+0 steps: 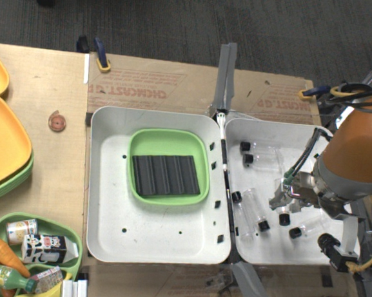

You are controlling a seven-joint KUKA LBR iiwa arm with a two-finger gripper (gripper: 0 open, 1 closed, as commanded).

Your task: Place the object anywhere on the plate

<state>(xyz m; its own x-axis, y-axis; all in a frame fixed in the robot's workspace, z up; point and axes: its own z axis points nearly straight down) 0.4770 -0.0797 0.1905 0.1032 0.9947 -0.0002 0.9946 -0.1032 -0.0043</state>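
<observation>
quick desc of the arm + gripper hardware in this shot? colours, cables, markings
The grey KUKA arm has a broad, rounded orange band above the wrist. Dark cables with a green strand run down toward the small metallic two-finger gripper. No markings are legible on it.

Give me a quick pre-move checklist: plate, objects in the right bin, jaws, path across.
1. Green plate sits flat in the left bin, dark ridged insert on it: ok.
2. Target picked out: several clear, black-capped objects lie scattered in the right bin; which one is meant: cannot tell.
3. Gripper low over the right bin among those objects: ok.
4. Object held: nothing visible between the jaws, but the view is too cluttered: cannot tell.
5. Plate free of the task object: none lies on it yet: ok.
6. Path to the plate crosses the rims where the bins meet; clearance: cannot tell.
</observation>
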